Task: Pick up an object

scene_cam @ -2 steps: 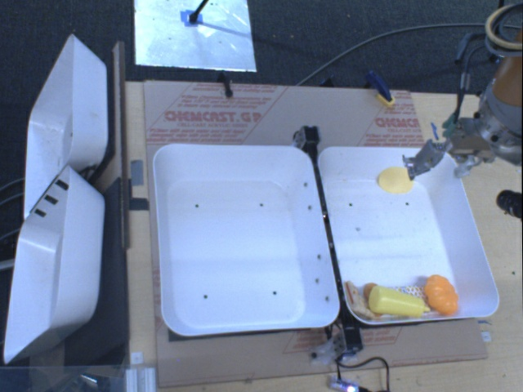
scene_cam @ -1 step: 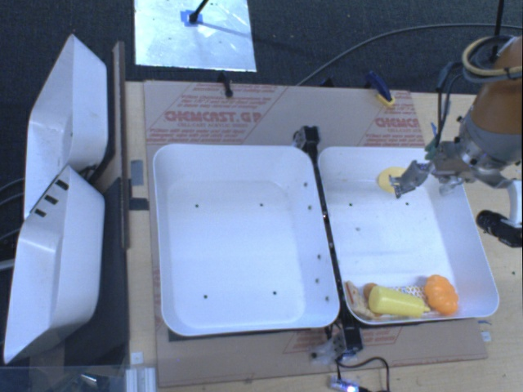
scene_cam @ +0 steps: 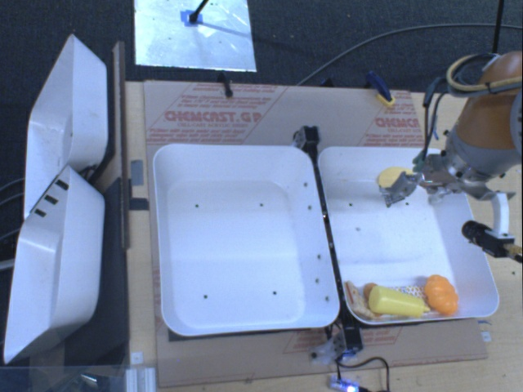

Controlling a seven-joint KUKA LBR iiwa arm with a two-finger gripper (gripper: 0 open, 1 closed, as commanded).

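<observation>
Beside the yellow object (scene_cam: 391, 175), the gripper (scene_cam: 402, 188), its grip state impossible to tell, may nudge it toward the right bin (scene_cam: 368, 243) wall and miss.

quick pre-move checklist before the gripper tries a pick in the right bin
1. Target in reach: pale yellow object lies right beside the gripper at the right bin's far side: ok.
2. Object held between the fingers: cannot tell.
3. Other items out of the way: yellow cylinder, orange ball and cracker-like piece sit bunched in the near corner: ok.
4. Arm over the right bin: ok.
5. Divider between bins away from gripper: ok.
</observation>
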